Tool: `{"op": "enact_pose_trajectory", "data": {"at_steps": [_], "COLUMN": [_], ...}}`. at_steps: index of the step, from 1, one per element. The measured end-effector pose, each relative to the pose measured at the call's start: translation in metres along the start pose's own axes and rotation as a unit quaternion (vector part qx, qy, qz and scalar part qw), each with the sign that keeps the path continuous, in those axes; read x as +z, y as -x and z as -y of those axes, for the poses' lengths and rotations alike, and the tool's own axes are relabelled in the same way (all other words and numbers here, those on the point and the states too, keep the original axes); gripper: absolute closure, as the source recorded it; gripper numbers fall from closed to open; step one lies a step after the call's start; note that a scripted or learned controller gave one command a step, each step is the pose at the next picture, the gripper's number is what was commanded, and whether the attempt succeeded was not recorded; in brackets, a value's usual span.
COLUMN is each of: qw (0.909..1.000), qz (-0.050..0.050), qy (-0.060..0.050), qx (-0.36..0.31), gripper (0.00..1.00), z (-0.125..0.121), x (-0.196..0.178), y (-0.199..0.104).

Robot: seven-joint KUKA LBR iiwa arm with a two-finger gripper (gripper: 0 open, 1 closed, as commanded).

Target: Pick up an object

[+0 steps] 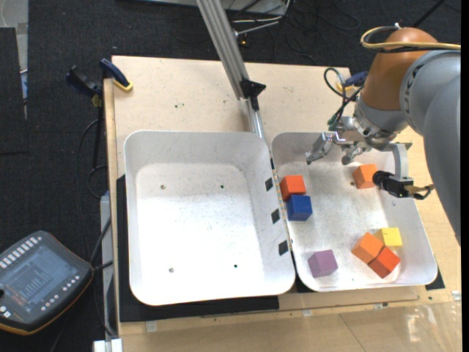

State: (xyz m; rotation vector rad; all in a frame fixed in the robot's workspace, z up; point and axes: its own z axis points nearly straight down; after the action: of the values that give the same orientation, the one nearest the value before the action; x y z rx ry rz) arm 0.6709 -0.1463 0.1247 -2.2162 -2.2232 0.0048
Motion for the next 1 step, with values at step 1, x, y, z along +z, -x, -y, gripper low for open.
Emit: {"op": "enact_pose_trajectory", "data": {"at_steps": [1], "qw": [1.0000], "qz": [0.000], "qy": [0.000], "qx": [0.000], "gripper": [0.00], "z": [0.0004], "x": [0.0315], "y": [-0.0009]}}
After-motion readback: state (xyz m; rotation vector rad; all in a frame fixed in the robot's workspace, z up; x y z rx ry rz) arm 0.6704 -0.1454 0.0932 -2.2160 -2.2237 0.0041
